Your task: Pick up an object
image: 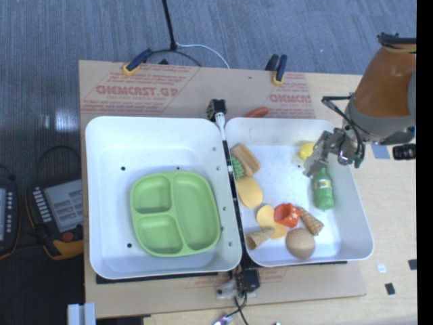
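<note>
gripper (323,156) low in right white bin (352,249), over the green plastic bottle (324,189) and beside a small yellow toy (308,150). can't tell its state. nothing visibly held; pick not done.

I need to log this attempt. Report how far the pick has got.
Done: the gripper has reached over the right bin, low above the green bottle and beside a yellow piece. In hand: nothing visibly between its fingers. Left: closing on an object and lifting it. The toys lie on the right bin's floor, and the green divided plate sits in the left bin.
</note>
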Controlling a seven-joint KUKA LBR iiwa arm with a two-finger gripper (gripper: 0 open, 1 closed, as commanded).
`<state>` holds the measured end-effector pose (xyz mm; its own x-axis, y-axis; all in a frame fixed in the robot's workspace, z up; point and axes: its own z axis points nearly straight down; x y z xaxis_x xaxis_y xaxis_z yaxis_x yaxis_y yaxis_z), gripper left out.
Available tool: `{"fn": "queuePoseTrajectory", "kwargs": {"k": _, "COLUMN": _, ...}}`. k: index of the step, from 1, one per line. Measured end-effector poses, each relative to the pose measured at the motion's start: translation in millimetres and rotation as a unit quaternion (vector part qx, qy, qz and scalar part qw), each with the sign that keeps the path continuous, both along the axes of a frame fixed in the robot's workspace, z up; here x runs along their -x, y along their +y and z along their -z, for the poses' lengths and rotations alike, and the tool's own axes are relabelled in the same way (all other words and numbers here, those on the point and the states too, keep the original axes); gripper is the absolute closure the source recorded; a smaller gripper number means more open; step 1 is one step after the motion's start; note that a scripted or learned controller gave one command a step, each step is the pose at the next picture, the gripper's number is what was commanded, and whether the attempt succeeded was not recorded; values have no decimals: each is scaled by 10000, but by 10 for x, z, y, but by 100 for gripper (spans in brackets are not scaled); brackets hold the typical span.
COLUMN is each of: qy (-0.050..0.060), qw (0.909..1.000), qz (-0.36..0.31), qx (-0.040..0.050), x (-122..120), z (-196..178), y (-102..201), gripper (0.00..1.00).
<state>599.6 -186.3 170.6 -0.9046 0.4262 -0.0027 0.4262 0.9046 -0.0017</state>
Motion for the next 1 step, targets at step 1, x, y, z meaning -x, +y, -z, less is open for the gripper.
{"fn": "queuePoseTrajectory", "kwargs": {"k": 1, "qy": -12, "qw": 9990, "qz": -457, "qx": -11, "x": 10, "z": -549, "y": 604, "gripper": 100}}
